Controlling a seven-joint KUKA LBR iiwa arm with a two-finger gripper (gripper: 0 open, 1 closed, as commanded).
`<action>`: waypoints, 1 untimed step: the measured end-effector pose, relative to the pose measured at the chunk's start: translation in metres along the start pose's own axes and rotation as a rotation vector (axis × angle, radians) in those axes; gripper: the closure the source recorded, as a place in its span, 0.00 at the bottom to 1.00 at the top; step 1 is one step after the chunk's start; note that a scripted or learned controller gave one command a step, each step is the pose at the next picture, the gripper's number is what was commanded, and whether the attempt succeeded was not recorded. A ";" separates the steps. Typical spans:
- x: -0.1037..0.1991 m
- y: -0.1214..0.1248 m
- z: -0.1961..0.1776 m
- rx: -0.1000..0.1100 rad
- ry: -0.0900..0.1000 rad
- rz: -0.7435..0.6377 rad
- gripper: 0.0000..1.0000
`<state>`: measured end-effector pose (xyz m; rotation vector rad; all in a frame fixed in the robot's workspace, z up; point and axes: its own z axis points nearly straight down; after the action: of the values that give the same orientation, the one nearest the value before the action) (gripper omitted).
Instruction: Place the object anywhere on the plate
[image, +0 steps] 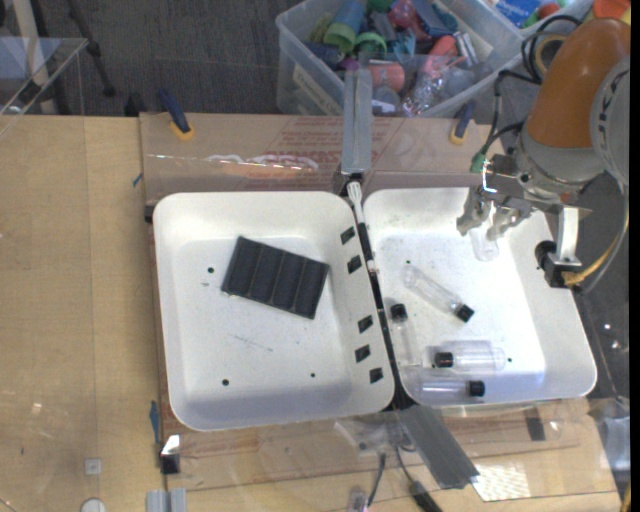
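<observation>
jaws (490, 222) hang over the back part of the right bin (560, 350), below the orange-banded wrist; fingers look spread apart with nothing between them, though they are small and pale against the white floor, so this is read with some doubt.

dark ribbed plate (275, 277) lies flat in the left bin (180, 380), well apart from the arm, on the far side of the divider between bins.

task things, likely: clear vials with black caps in the right bin. one vial (437, 294) lies slanted near the bin's middle; two more (465, 356) (440, 383) lie side by side near the front wall. a small black cap (398, 313) sits loose beside the divider.

risks, as judged:
- vials are see-through and round; fingers closing off-centre would roll one away, not trap it.
- front pair lie close together, near the wall; little room for fingers, may nudge both.
- a smooth tube could slip out during the carry over the divider.
- dropped on the ribbed plate, a tube may roll off.
</observation>
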<state>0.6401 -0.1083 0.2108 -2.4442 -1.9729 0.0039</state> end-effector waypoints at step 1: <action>0.000 0.000 0.000 -0.001 0.000 0.000 0.00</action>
<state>0.6402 -0.1084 0.2111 -2.4447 -1.9728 0.0033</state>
